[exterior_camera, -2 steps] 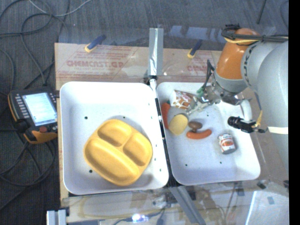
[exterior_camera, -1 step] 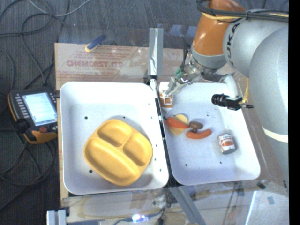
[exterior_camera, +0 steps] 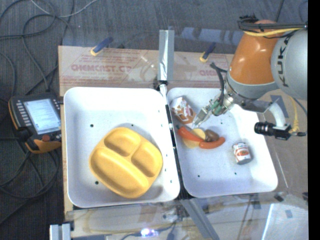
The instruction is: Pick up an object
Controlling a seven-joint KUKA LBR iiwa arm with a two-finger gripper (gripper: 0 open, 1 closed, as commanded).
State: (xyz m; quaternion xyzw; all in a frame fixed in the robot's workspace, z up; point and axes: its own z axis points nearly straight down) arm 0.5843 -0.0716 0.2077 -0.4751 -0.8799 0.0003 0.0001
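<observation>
gripper (exterior_camera: 202, 116) hung low in right bin (exterior_camera: 260, 181), opening not clear, nothing seen held | target: small pile (exterior_camera: 201, 137) just beside | risk: crowded pieces touched, fingers could push them apart and miss

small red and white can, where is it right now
The small red and white can lies in the right white bin, near that bin's right side, apart from the pile of food-shaped items to its left.
</observation>
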